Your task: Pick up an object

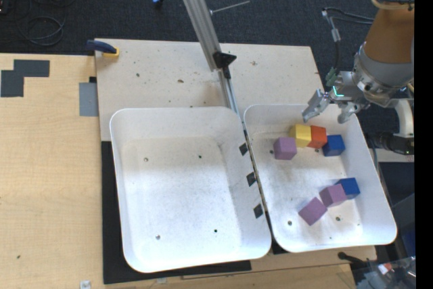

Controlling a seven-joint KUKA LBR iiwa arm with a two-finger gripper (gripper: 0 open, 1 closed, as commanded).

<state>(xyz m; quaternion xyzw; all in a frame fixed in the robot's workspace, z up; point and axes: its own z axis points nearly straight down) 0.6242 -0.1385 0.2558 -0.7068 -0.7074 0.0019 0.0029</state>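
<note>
Hovering gripper [331, 107], fingers spread wide and holding nothing, above the right bin [379, 179].
Below it: yellow cube [302, 134] touching orange cube [317, 137].

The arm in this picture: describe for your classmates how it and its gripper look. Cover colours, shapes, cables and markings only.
The arm has a wide orange band above a grey, rounded wrist section. Yellow and dark cables loop at its top. The gripper is silvery grey metal with two slim fingers, and a small green light glows at its base. A thin dark cable runs beside the wrist.
</note>
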